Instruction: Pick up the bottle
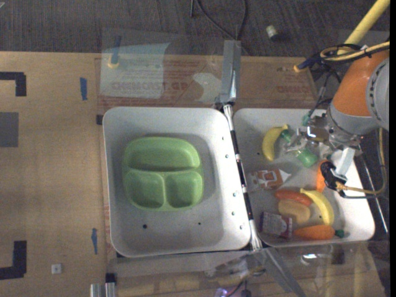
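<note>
The bottle (305,158) is a small clear one with green ends, lying tilted in the upper middle of the right bin (366,226). It rests just right of a yellow banana (270,143). My gripper (303,138) hangs directly over the bottle's upper part, with metal parts covering some of it. The grey arm with its orange band (356,91) comes in from the upper right. From this angle I cannot make out whether the bottle is in the gripper's grasp.
The right bin also holds a small carton (267,179), a second banana (320,204), an orange carrot (314,232), a red pepper (291,196), a pouch (276,224) and other toy food. A green divided plate (163,172) lies in the left bin (114,184).
</note>
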Controlling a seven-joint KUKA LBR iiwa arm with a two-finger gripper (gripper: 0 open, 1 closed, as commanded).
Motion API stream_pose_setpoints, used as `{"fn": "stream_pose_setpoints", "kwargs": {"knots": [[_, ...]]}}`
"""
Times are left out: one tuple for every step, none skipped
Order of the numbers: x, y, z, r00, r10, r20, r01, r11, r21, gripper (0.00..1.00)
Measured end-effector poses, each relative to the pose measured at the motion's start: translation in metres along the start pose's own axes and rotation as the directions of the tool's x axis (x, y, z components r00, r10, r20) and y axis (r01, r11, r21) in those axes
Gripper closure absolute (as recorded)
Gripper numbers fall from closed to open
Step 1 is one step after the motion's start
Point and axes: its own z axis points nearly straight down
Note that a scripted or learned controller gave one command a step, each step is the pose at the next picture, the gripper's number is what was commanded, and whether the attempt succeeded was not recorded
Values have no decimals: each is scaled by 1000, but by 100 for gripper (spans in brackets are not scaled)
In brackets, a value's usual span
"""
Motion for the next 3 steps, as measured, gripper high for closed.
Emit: {"fn": "stream_pose_setpoints", "kwargs": {"knots": [[0, 0, -10, 1000, -2, 1, 2, 1000, 1, 100], [85, -13, -166, 993, 122, 2, -122, 993, 0, 100], [59, -9, -290, 994, 107, 2, -107, 994, 0, 100]]}}
